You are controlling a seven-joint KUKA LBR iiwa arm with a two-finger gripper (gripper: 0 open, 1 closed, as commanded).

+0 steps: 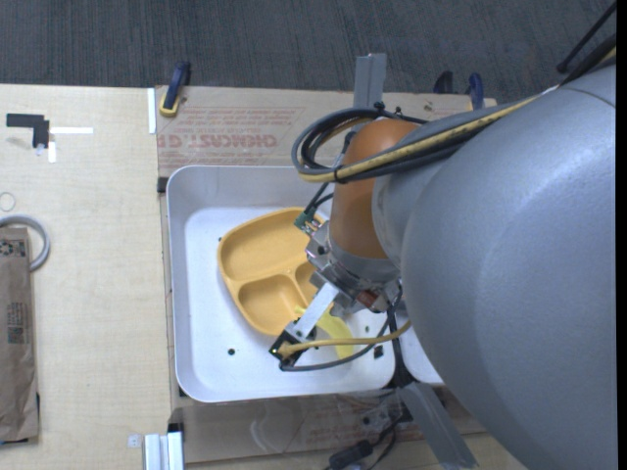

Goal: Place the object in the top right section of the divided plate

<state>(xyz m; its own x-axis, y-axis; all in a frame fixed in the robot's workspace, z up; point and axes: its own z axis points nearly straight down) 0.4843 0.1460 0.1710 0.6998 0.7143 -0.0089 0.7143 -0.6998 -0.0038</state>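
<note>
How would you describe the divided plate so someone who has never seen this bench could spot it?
Find the white bin left of the big grey arm. On its floor, partly tucked under the arm's orange band, lies the divided plate. It is the one mustard-yellow dish there, with raised ridges splitting it into sections, against the plain white bin.

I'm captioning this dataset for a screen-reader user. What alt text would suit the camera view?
A grey robot arm with an orange band reaches in from the right over a yellow divided plate lying in a white bin, hiding the plate's right side. A pale wooden bench surface lies to the bin's left.
</note>
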